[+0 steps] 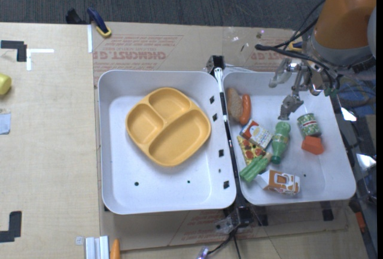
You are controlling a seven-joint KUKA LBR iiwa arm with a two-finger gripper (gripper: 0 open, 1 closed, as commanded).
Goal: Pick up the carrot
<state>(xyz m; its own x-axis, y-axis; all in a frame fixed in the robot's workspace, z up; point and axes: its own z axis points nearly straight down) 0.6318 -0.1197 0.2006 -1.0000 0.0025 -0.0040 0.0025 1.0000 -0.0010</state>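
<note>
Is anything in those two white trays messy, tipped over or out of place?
Nothing looks broken or spilled. The right bin is a loose jumble: the carrot, a green bottle and a small carton all lie on their sides. The yellow plate sits askew in the left bin.

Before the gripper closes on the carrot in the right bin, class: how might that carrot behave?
The carrot looks like a smooth toy, so it is probably stiff and light. Its rounded, tapered shape could let it roll or slip from the gripper. It lies against a brown piece by the bin wall, so a push may jam it there.
</note>
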